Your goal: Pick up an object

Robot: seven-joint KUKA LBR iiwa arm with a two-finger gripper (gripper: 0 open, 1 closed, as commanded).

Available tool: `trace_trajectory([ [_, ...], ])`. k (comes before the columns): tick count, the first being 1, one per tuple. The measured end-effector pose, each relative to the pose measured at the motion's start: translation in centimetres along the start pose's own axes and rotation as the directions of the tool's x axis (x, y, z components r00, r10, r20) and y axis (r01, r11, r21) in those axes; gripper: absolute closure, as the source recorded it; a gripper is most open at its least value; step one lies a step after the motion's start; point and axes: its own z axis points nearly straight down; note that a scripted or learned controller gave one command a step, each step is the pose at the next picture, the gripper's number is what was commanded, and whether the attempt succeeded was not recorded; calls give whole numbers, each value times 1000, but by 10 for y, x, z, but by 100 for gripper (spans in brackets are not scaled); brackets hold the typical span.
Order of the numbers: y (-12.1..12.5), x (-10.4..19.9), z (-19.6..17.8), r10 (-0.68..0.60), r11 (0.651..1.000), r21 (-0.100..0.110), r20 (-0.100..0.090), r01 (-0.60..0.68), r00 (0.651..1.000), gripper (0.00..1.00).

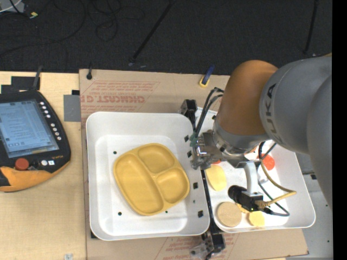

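We see the gripper [203,155] low over the left edge of the shallow white right-hand bin [302,196], close against the wall it shares with the shallow white left-hand bin [99,145]. The grey arm's wrist covers it, so we cannot tell whether it is wide or narrow, and we see nothing held in it.

The nearest candidate, a pale yellow oval piece [217,178], lies just beside the gripper on the floor of the right-hand bin. A tan round disc [229,214] and a small yellow lump [257,219] sit nearer the front rim, and an orange-red piece [268,162] lies further right.

We judge the shared wall to be the main risk. A descent this close to it could strike the rim, or pin the oval piece against it instead of straddling it. The piece also looks flat, so a closing could slide over it and come up empty. The yellow divided plastic plate [152,177] in the left-hand bin lies well apart and seems out of play.
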Motion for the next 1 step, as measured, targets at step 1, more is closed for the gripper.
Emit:
trace_trajectory([
  [1,10,4,-19,0,1000,-5,-1,0,1000,100],
])
